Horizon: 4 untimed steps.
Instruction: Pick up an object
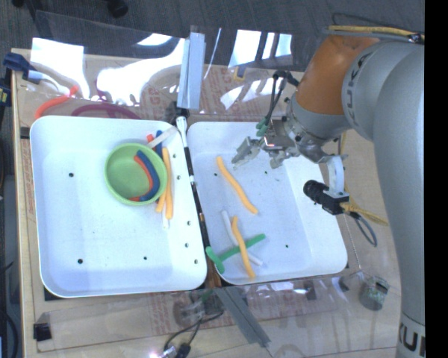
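Note:
My gripper (258, 154) hangs over the back of the right bin (313, 233), its fingers spread open with nothing between them. Just in front of it and to its left lies a long orange stick (236, 186) on the bin floor. Nearer the front edge, a second orange stick (243, 247) crosses a green T-shaped piece (234, 249), with a thin white stick (227, 221) beside them.
The left bin (82, 230) holds a green bowl (132, 173) with red and blue pieces in it, and orange sticks (166, 185) lean along its right side. The arm's black cable fitting (322, 195) juts over the right bin's right wall.

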### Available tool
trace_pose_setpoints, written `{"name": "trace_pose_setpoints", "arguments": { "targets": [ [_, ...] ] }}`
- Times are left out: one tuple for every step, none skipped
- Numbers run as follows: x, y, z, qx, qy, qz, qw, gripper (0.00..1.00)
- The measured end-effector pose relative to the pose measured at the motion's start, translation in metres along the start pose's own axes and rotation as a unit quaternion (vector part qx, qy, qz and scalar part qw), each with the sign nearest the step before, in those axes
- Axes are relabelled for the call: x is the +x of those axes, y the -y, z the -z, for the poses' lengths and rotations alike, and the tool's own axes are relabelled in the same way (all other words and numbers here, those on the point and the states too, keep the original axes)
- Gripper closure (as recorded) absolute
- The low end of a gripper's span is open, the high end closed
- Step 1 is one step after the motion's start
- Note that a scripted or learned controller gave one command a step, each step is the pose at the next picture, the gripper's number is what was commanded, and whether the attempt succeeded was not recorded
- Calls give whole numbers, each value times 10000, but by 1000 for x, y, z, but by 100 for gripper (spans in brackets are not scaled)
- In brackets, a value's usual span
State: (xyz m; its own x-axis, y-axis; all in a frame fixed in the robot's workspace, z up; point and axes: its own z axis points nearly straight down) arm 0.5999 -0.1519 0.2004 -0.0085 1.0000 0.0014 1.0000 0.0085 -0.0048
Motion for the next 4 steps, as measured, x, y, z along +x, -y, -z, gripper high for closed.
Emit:
{"name": "trace_pose_setpoints", "arguments": {
  "targets": [
    [21, 5, -106, -44, 26, 439, 9990, 0],
    [19, 4, -95, -38, 42, 456, 9989, 100],
    [19, 4, -95, -36, 47, 462, 9989, 0],
    [19, 4, -86, -32, 53, 485, 9988, 100]
  ]
}}
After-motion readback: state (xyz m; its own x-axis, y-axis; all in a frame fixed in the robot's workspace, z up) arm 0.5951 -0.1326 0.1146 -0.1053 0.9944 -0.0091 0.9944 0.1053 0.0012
